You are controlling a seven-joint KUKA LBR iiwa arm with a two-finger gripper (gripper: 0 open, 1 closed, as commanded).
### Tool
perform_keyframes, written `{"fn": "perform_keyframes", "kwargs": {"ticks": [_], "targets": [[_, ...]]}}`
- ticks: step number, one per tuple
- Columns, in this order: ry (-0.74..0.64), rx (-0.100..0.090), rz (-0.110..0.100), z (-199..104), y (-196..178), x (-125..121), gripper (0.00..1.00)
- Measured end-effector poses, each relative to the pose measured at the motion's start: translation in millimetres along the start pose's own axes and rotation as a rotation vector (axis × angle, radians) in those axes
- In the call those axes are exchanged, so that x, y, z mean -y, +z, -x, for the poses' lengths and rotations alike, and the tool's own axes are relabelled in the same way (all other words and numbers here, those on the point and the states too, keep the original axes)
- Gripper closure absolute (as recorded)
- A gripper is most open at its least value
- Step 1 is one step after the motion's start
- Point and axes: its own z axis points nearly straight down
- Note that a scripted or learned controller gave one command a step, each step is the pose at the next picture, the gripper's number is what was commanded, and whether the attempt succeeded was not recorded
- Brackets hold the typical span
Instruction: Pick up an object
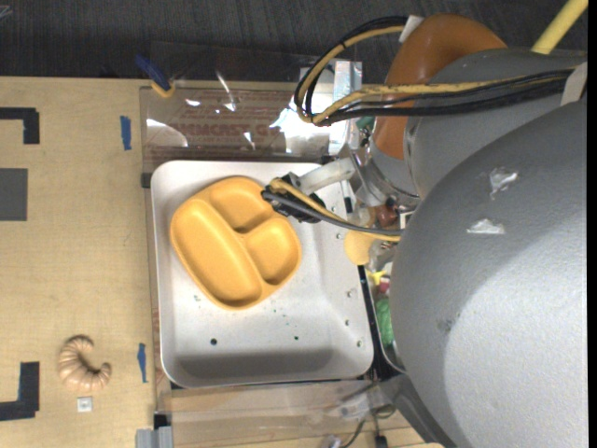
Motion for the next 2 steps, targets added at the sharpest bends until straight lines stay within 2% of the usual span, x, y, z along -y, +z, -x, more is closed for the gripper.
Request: {"fn": "perform_keyframes", "kwargs": {"ticks": [1,2], "targets": [[-0.024,0.011,0.000,50.8,-12.7,-55.2,1.00],[-0.017,0.017,-0.002,65.5,64.9,-83.3,1.00]]}}
